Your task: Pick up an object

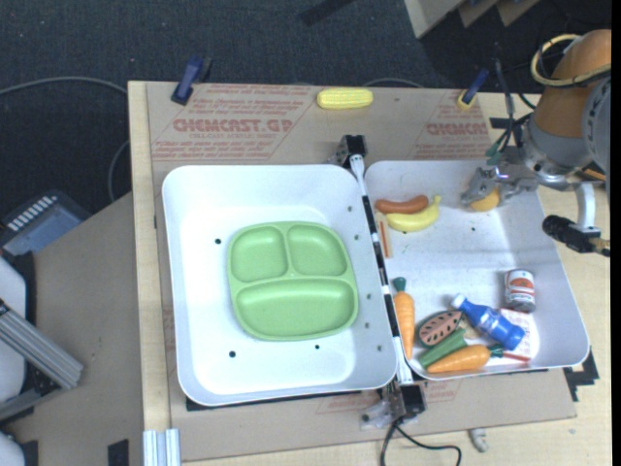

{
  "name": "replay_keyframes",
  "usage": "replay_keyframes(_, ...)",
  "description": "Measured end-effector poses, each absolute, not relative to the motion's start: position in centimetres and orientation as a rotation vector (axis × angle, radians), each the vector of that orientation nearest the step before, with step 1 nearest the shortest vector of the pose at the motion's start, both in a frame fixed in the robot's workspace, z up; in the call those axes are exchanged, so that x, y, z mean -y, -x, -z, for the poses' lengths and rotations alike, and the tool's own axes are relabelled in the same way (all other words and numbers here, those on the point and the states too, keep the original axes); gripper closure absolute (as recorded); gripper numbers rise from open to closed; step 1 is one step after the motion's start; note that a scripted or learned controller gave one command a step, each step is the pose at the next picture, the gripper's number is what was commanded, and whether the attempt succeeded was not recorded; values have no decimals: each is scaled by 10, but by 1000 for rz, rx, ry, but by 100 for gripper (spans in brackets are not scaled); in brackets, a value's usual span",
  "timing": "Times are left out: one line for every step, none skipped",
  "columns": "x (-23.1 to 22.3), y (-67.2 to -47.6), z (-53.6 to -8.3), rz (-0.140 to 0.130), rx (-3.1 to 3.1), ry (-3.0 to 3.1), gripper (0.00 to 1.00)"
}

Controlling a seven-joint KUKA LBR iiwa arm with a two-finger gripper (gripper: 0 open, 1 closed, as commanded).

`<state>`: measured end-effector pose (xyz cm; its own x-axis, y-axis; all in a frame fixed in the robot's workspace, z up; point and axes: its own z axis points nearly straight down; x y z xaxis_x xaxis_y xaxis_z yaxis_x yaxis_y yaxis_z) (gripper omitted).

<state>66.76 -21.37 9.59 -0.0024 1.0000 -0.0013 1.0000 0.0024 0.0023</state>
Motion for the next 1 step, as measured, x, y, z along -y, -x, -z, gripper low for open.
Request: replay_keyframes(136, -640, -86, -4, -2222, -2218, 100)
